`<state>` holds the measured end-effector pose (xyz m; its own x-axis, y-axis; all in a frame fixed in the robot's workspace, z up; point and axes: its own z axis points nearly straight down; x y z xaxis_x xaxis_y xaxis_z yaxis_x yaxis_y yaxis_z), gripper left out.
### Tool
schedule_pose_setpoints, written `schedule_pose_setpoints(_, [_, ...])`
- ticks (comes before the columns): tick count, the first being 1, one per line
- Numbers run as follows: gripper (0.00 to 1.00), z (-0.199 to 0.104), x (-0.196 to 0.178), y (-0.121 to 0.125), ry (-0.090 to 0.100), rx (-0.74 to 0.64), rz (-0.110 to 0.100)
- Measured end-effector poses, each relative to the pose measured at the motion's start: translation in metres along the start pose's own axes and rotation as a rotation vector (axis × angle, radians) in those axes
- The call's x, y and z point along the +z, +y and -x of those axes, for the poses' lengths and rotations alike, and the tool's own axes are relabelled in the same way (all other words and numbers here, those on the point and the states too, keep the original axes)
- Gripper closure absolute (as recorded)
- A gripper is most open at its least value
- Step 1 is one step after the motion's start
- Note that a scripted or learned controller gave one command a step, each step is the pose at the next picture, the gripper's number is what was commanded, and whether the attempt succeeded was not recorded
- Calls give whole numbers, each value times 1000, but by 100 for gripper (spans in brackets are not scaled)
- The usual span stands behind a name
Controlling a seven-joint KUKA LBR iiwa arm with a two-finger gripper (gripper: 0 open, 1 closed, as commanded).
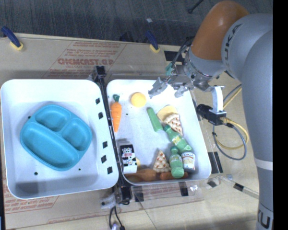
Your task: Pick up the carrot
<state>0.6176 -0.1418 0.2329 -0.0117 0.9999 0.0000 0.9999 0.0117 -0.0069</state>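
Camera view: carrot (115, 115) against bin wall (105, 123); my fingers (158, 86) spread, empty; risk: wall blocks grip.

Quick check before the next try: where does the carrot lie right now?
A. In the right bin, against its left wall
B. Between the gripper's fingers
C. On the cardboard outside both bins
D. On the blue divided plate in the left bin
A. The carrot lies in the right bin along its left wall, apart from the gripper, which sits over the bin's far edge.
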Motion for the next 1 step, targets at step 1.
schedule_pose_setpoints(1, [0, -20, 144, 31, -3, -83, 1])
